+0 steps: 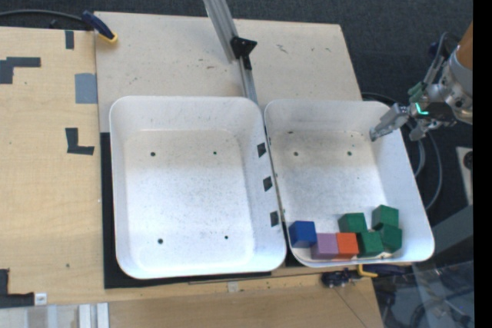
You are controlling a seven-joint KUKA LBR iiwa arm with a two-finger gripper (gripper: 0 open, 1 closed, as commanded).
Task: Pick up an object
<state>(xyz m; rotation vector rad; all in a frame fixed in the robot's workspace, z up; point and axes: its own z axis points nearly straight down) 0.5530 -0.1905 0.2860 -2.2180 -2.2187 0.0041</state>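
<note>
Several small blocks lie bunched in the near corner of the right bin [400, 165]: a blue cube [303, 233], a purple block [327, 244], an orange block [347, 243] and several green blocks [374, 230]. My gripper [400, 127] hangs over the right bin's far right rim, well away from the blocks. It is open, its two fingers spread apart with nothing between them.
The left bin [123, 165] sits beside the right one, with a divider and black clips between them. A slanted metal rail [219, 8] runs down from the top to the bins' far junction. A blue-and-yellow tool [100, 25] lies at the bench's far left.
</note>
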